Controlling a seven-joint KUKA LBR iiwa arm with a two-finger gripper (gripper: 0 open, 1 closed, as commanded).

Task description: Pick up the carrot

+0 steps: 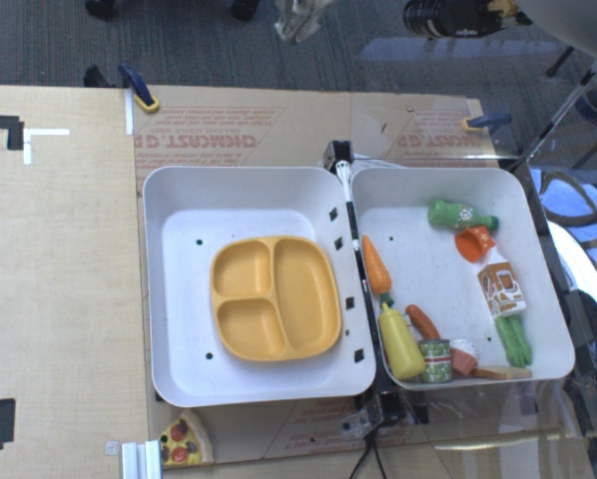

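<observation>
The carrot (375,265) is orange with a green tip and lies lengthwise against the left wall of the right bin (538,267). My gripper (303,13) hangs far off at the top of the view, above the floor beyond the bench and well away from both bins. Nothing is near it.
The right bin also holds a yellow bottle (399,342) just below the carrot, a red sausage (423,321), a green can (435,360), a green bottle (461,216), an orange cup (475,242), a carton (499,289) and a cucumber (515,339). A yellow divided plate (276,297) sits in the left bin (169,267).
</observation>
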